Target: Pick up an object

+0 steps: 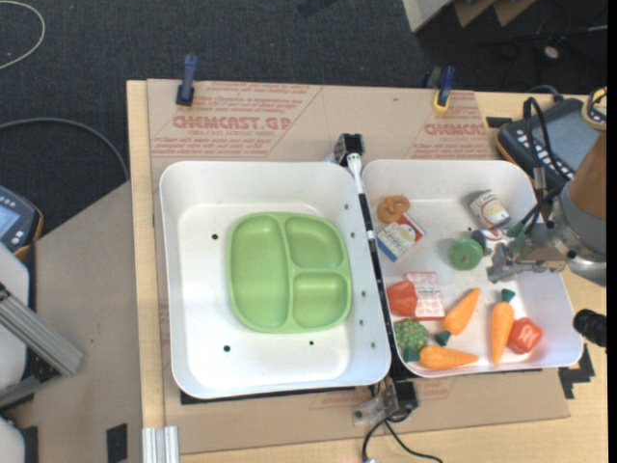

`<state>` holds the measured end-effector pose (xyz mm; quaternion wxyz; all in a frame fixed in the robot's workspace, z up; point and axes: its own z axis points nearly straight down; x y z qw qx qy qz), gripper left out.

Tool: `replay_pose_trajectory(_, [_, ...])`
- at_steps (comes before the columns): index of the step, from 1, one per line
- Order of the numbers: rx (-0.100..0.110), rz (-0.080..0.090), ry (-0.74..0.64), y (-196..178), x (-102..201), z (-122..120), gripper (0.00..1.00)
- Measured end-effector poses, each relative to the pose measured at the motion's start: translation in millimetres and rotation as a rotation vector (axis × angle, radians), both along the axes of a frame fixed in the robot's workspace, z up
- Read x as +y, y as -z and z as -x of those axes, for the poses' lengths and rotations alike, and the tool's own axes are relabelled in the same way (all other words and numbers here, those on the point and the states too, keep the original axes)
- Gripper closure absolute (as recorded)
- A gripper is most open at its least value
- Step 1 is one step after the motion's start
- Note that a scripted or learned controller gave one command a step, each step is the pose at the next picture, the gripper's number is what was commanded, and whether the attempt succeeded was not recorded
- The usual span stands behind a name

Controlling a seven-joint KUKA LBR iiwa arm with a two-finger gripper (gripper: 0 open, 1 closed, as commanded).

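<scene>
Surface (241, 114) was brown board with red print, two white bins side by side on it. Left bin (193, 355) sat well left of the gripper and held a green divided plate (289, 273) with three compartments. Right bin (434, 174) lay under the gripper and held all the small items. Grey arm came in from the right edge, and the gripper (503, 258) hung low over the bin's right-middle part (cannot tell whether it was parted or clenched, too blurred, nothing visible in its grip). Orange carrot (501, 331) stood just below the gripper, red pepper (525, 336) beside that carrot to the lower right. Second carrot (463, 311) was down-left of the gripper, a third (447, 358) lay flat further down near the bin's front rim. Red-and-white packet (416, 294) was left and lower, broccoli (410, 335) below that. Green round fruit (467, 252) was just left of the gripper, near it. Small tin can (490, 206) sat above the gripper. White-and-blue carton (398, 236) was further left, pretzel (392, 206) above the carton.
</scene>
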<state>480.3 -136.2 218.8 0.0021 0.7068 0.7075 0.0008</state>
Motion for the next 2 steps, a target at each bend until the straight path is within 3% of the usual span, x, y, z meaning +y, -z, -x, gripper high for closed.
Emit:
replay_pose_trajectory(1, [0.01,-0.001,0.008,50.1,-68.5,3.3,1.0])
replay_pose_trajectory(2, [0.004,-0.003,-0.003,137.1,8.5,0.8,1.0])
